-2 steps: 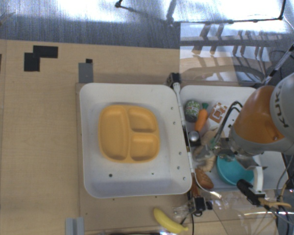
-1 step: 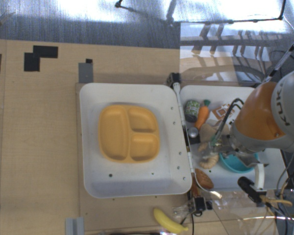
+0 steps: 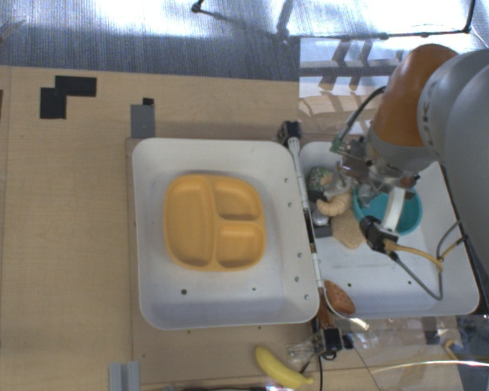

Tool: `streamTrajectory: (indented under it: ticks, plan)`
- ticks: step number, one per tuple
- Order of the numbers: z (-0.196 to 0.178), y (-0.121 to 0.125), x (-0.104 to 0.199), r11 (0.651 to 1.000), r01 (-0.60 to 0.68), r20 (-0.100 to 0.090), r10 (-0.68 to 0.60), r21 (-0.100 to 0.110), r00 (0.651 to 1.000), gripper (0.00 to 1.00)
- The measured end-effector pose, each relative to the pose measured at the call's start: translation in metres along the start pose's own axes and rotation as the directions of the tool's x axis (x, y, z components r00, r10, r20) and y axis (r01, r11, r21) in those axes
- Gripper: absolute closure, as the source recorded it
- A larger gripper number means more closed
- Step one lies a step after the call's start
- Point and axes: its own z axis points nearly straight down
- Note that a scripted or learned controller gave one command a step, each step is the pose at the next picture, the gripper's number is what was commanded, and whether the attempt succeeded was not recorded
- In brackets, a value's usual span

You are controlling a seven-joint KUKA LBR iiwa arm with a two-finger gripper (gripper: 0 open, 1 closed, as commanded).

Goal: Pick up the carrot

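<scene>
The orange-brown piece taken to be the carrot point(image 3: 339, 298) lies in the lower-left corner of the right bin point(image 3: 407, 287), apart from the claw point(image 3: 365, 192), whose state cannot be determined; judged light, stiff and smooth, it is best gripped across its middle.

I see the right bin point(image 3: 440, 296) crowded at its upper left: teal bowl point(image 3: 409, 212) and small items under the arm point(image 3: 448, 104) block entry. Its lower half lies open. Left bin point(image 3: 147, 243) is free around the yellow tray point(image 3: 214, 221).
</scene>
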Motion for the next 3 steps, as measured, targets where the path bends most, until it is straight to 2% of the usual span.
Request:
streamTrajectory:
  ticks: [1,2,3]
  plan:
    - [-0.041,-0.025,-0.076,0.986,0.166,0.005,-0.166,0.001,0.986,1.00]
    - [-0.020,-0.014,-0.133,0.991,-0.132,0.005,0.132,0.004,0.991,1.00]
    - [0.002,-0.054,-0.069,0.982,-0.191,0.002,0.191,0.008,0.982,1.00]
